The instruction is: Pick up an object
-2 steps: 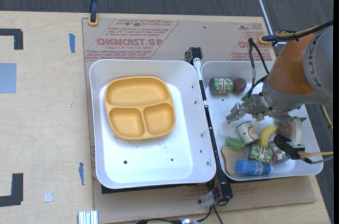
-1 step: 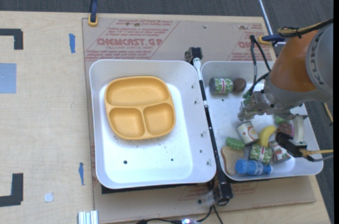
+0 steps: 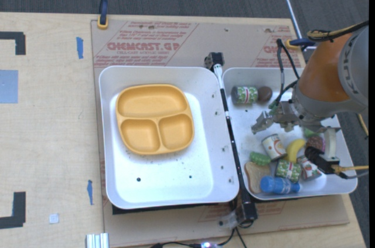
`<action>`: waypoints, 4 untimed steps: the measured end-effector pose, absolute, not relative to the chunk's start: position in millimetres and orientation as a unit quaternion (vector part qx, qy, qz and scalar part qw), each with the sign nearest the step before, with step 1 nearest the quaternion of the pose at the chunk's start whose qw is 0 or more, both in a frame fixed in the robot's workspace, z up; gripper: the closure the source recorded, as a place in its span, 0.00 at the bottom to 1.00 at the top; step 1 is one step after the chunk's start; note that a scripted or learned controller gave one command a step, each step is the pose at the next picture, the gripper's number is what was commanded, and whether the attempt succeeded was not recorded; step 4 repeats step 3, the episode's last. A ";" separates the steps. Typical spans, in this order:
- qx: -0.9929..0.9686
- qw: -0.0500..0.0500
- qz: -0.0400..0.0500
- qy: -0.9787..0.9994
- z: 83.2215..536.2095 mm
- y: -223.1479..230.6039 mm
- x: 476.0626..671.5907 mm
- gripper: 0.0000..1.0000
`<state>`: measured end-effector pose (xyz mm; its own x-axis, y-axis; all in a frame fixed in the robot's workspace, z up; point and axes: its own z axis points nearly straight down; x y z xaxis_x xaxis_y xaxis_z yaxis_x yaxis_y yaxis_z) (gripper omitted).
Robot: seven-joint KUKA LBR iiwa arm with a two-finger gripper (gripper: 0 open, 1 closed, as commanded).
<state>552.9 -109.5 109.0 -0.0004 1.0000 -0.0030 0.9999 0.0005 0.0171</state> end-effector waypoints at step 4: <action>0.707 0.001 0.001 0.708 185.5 -87.0 586.9 1.00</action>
